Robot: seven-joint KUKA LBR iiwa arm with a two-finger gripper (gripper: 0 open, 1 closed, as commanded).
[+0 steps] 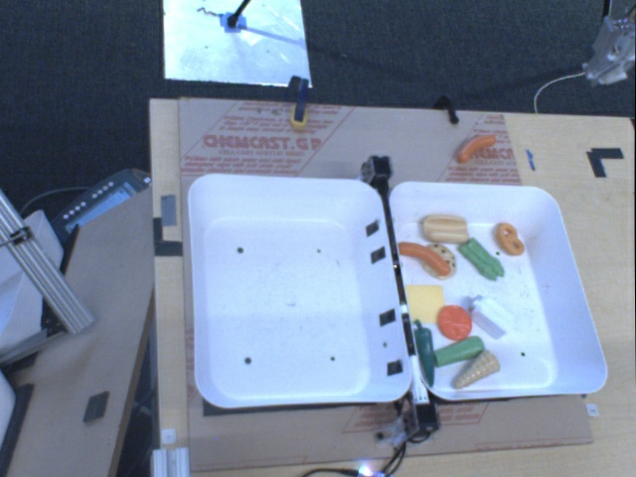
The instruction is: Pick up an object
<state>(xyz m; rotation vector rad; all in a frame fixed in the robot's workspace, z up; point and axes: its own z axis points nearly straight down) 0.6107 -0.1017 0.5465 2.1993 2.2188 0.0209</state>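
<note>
I register two white bins [288, 192], a yellow square [427, 302], a red disc [455, 322], green pieces [481, 258], and an orange ring [510, 238].

Toy foods [459, 291] crowd the right bin [571, 266] (left bin [288, 296] beside).

I count two white bins [288, 197] on the table [556, 137]. The right one has ten toy foods [444, 229] in it. One more toy, a little hot dog [477, 148], lies outside on the table.
</note>
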